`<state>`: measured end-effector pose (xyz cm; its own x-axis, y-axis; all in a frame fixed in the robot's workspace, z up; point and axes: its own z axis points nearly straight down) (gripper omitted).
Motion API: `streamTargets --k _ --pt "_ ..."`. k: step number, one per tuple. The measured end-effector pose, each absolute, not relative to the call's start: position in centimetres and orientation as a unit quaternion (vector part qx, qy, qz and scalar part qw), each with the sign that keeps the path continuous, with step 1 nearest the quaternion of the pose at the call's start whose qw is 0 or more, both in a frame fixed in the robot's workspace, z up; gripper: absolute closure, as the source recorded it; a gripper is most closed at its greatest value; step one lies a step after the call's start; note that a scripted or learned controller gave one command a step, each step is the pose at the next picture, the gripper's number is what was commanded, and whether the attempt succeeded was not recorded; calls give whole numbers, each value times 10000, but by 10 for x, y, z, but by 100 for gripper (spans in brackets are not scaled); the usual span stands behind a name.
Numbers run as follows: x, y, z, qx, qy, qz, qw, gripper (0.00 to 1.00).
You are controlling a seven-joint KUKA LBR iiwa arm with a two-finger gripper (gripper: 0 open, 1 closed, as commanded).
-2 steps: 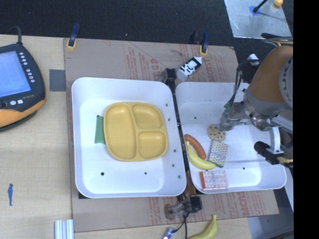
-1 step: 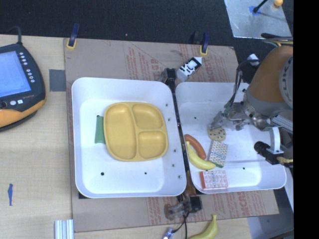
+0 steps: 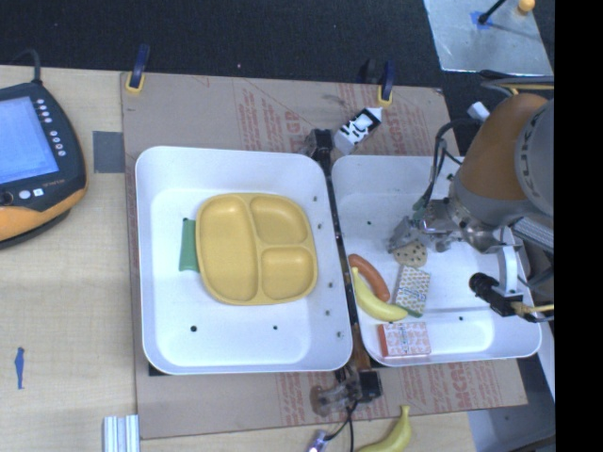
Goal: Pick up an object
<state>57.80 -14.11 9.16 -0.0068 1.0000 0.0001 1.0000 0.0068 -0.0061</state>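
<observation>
My gripper [image 3: 418, 234] hangs low over the middle of the right bin [image 3: 490, 342], below the grey arm with its orange band. Right under its tip lies a small tan speckled piece [image 3: 410, 252]; whether it is gripped or merely touched is unclear. Just in front of that lies a pale patterned packet [image 3: 413, 289]. A yellow banana [image 3: 375, 302] and a red sausage [image 3: 368, 272] lie along the bin's left wall. A red-and-white packet [image 3: 406, 340] rests at the front edge.
The left bin [image 3: 160, 337] holds a yellow divided plate [image 3: 255, 248] with a green strip [image 3: 188, 245] at its left side. An orange control pendant [image 3: 33, 163] sits far left. A second banana [image 3: 392, 432] lies on the bench in front. A black-and-white item [image 3: 358, 127] lies behind the bins.
</observation>
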Motion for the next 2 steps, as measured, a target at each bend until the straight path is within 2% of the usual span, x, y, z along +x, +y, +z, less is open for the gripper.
streamTargets --k 1,2 --pt "580 -143 105 -7042 -7100 10 -4 100" --pt "580 -143 105 -7041 -7101 11 -3 0"
